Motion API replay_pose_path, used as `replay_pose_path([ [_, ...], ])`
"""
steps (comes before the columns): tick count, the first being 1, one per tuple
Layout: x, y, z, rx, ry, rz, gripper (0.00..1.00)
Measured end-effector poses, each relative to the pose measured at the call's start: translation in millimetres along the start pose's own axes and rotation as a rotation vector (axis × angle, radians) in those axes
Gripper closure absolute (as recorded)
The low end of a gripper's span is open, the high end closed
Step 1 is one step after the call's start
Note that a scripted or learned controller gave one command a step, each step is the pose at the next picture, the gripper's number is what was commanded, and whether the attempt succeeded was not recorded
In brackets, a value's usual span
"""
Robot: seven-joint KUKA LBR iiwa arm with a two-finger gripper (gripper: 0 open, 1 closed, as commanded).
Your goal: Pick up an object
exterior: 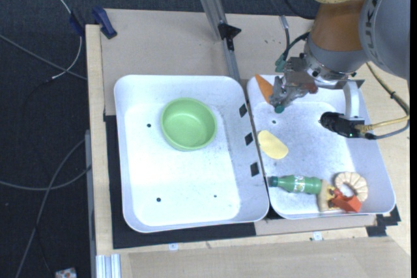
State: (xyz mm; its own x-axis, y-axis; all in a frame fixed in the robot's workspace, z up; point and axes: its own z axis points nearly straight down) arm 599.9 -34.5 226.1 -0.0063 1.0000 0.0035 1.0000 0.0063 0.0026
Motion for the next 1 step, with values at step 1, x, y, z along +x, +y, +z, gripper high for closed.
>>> replay_pose_path([
  [1,48.8,16.8,4.3,0.001,-0.001,0.001,1.0],
])
